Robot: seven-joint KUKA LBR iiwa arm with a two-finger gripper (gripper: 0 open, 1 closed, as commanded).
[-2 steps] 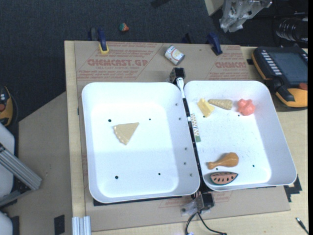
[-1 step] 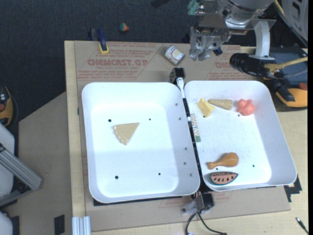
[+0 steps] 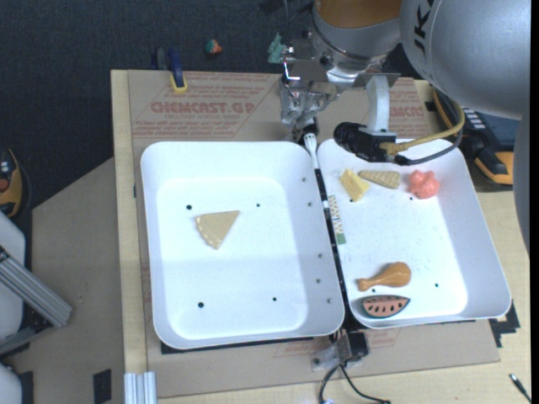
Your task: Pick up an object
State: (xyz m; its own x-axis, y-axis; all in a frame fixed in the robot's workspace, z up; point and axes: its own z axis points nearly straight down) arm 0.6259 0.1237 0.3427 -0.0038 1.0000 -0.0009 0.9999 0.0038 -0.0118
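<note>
My gripper [image 3: 303, 123] hangs over the far edge of the bench, where the two bins meet, and nothing shows in it. The left bin [image 3: 149, 217] holds a tan triangular wedge [image 3: 217, 226]. In the right bin [image 3: 490, 259] lie a yellow cheese wedge [image 3: 353, 184], a tan waffle cone piece [image 3: 381, 178] and a pink lumpy toy [image 3: 424, 183] near the far wall. A brown drumstick [image 3: 386, 275] and a watermelon slice [image 3: 385, 306] sit near its front wall. All of them lie apart from the gripper.
A black and yellow cable bundle [image 3: 370, 144] hangs over the right bin's far edge. The arm's grey body [image 3: 472, 32] covers the far right corner. A blue and yellow clamp [image 3: 176, 70] sits on the cardboard behind the left bin.
</note>
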